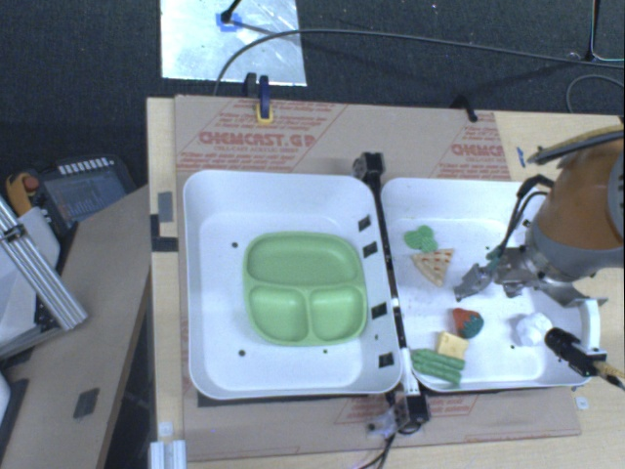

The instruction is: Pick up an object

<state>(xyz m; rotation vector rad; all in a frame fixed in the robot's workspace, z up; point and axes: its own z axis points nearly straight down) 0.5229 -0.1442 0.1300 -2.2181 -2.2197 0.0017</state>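
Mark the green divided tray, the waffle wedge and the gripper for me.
green divided tray (303, 287): camera view, on its centre divider.
waffle wedge (433, 265): camera view, on its tan face.
gripper (476, 279): camera view, at its fingertips.

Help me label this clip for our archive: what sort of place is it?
Probably a robotics lab test bench: two white bins on cardboard, toy food pieces, a green divided tray, and loose cables.

Bench (166, 291), seemingly cardboard-covered (322, 130), bearing left bin (210, 262) beside right bin (469, 198).
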